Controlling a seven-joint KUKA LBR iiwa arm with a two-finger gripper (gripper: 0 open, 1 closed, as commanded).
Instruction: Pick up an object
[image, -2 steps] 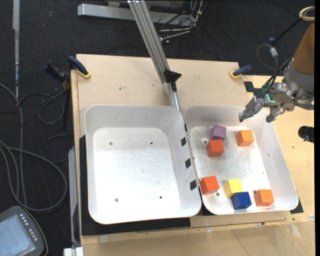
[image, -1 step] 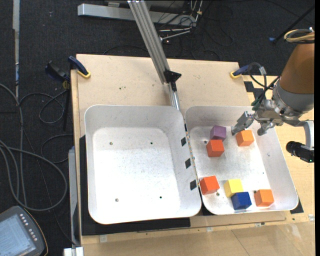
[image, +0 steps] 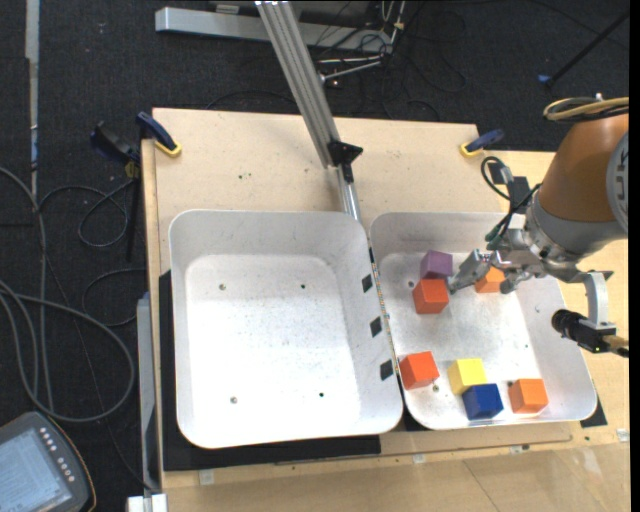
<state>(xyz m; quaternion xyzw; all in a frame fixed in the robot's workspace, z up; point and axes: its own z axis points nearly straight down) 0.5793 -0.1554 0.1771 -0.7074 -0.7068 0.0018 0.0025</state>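
While the arm (image: 585, 185) reaches in from three o'clock, its gripper (image: 487, 272) is seen low over the far part of the right bin (image: 570, 345), at about one o'clock from that bin's middle. An orange block (image: 490, 282) is seen right at the gripper, partly covered by the metal parts, so it cannot be told whether it is gripped or merely lies beneath. Whether the fingers are spread or closed cannot be told either.

Six more blocks are counted in the same bin. A purple block (image: 436, 264) lies at nine o'clock from the gripper, and a red-orange block (image: 430, 296) touches it on its six o'clock side. Along the near edge of the bin, a second red-orange block (image: 419, 369) sits at seven o'clock, close to the wall shared with the left bin (image: 200, 240). A yellow block (image: 466, 374) is placed at six o'clock, with a blue block (image: 483, 401) touching its near corner. An orange block (image: 528, 395) is found just beside the blue one, at five o'clock.

Both bins rest side by side on the tan counter (image: 250, 150). A slanted metal pole (image: 305, 85) crosses the counter from twelve o'clock and ends at the seam between the bins. Two clamps (image: 158, 133) (image: 482, 141) with yellow tips are fixed at the far corners of the counter.
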